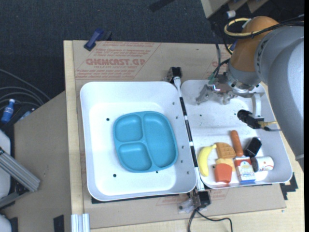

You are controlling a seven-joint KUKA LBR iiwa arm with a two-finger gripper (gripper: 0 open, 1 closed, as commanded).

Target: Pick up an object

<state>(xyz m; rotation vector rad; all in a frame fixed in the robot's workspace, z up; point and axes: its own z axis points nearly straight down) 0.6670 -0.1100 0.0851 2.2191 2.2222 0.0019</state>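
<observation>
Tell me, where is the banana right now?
The banana lies in the right bin, at its near left corner beside the divider, just left of the waffle-like toy.

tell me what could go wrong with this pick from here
The objects are packed tight in the right bin's near corner: banana, waffle, orange block, carton. A grasp could catch two or slip off. The gripper hangs at the far end, away from them, so closing here would likely grab nothing.

Bright even overhead light, soft shadows, pic slightly soft/grainy.
</observation>
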